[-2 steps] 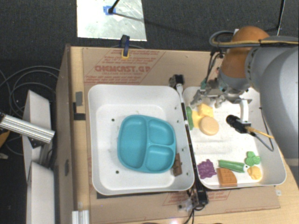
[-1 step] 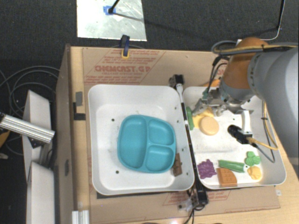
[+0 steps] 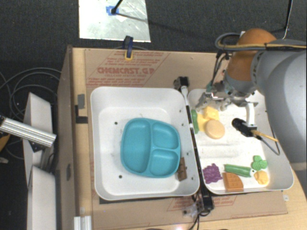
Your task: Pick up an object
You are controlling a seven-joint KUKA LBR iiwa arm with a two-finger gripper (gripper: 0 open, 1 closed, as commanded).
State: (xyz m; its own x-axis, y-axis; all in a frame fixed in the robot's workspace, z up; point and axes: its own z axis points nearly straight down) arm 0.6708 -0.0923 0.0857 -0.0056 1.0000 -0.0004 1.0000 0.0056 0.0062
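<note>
The gripper (image 3: 214, 101) hangs over the far end of the right bin (image 3: 278, 178); finger state cannot be told (the wrist hides them). Directly beneath and touching its outline lies a yellow block (image 3: 210, 113), with a tan round piece (image 3: 215, 129) just beside it. Purple grapes (image 3: 211, 172) and a green piece (image 3: 237, 169) lie near the front rim. The left bin (image 3: 108, 104) holds a blue tray (image 3: 149, 147).
</note>
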